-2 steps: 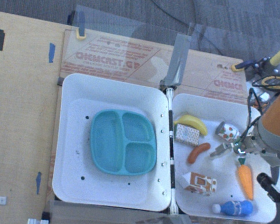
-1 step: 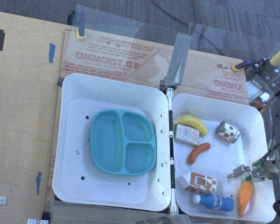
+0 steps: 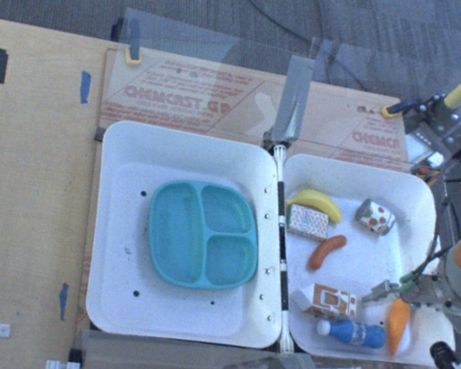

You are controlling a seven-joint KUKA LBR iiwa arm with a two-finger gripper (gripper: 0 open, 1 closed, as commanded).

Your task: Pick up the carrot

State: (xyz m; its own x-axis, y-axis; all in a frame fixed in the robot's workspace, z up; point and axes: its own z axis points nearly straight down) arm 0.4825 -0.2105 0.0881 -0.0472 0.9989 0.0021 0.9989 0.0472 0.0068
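One carrot (image 3: 397,325) lies in the right bin (image 3: 407,186), just right of the bottle (image 3: 352,333). It looks light, stiff and smooth; grip its thick middle. The hand (image 3: 399,293) hovers above it, fingers' spread unclear. Also one banana (image 3: 316,203), one sausage (image 3: 326,251), two cartons.

Two white bins side by side on the table (image 3: 14,212). Left bin (image 3: 109,273) holds a teal divided plate (image 3: 202,234). Right bin (image 3: 422,200) holds a banana (image 3: 316,202), patterned packet (image 3: 308,222), sausage (image 3: 326,251), spotted white object (image 3: 375,217), small carton (image 3: 333,302), blue-and-white bottle (image 3: 352,333). Carrot (image 3: 398,325) stands near the bin's right wall, just beside the bottle. Gripper (image 3: 396,295) sits directly above the carrot's upper end; contact unclear.
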